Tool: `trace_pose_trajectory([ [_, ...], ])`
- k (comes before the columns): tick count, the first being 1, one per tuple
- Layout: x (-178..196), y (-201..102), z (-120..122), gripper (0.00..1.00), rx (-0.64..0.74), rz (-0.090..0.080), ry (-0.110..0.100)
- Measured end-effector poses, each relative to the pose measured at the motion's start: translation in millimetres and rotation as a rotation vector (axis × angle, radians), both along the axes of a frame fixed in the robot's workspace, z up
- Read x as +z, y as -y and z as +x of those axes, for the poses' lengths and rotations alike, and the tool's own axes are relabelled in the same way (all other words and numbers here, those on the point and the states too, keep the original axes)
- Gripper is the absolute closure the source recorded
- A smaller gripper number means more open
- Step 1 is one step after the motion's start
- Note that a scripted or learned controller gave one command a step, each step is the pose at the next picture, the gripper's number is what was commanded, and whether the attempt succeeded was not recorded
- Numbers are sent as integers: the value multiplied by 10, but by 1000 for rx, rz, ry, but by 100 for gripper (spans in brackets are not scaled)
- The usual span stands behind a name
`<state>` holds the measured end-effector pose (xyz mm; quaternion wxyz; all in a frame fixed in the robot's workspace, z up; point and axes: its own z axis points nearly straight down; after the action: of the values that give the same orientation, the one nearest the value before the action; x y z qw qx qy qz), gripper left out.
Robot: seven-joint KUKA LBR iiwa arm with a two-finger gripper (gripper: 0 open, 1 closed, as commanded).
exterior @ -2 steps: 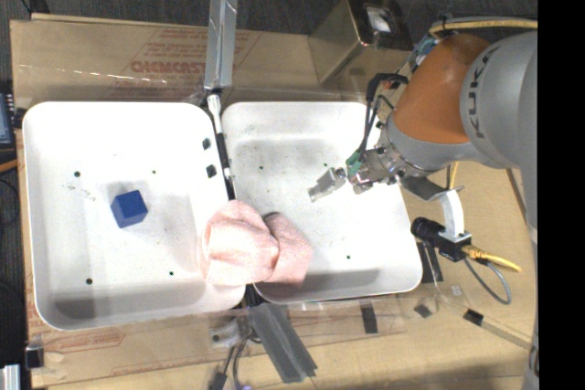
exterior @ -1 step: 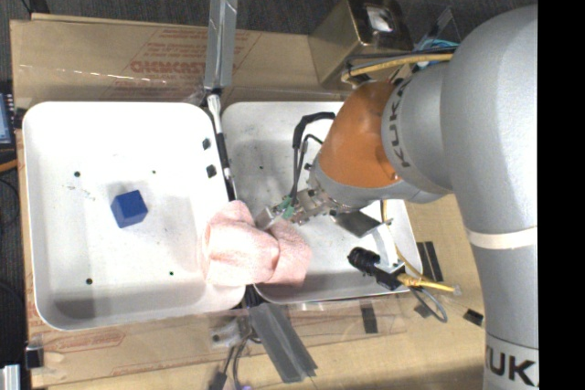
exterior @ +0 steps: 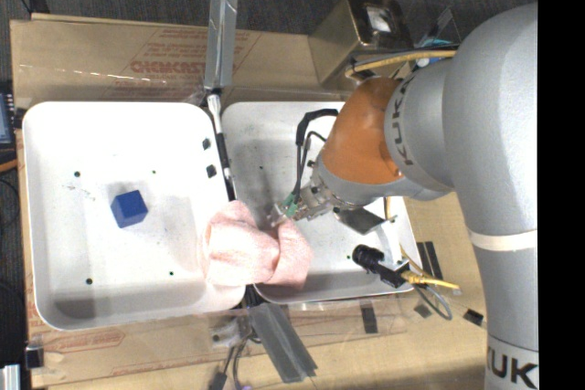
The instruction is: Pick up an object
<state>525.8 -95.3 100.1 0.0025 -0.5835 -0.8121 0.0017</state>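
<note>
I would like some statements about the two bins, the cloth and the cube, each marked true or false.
1. The blue cube lies in the left bin. True.
2. The pink cloth lies wholly inside the right bin. False: it drapes over the wall between both bins.
3. The gripper is over the right bin, beside the cloth. True.
4. The cube touches the cloth. False: they lie apart.
</note>
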Motion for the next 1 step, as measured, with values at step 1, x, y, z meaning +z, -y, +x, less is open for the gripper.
trace_pose_trajectory([
  [1,1752,-179,444,100,260,0,7],
])
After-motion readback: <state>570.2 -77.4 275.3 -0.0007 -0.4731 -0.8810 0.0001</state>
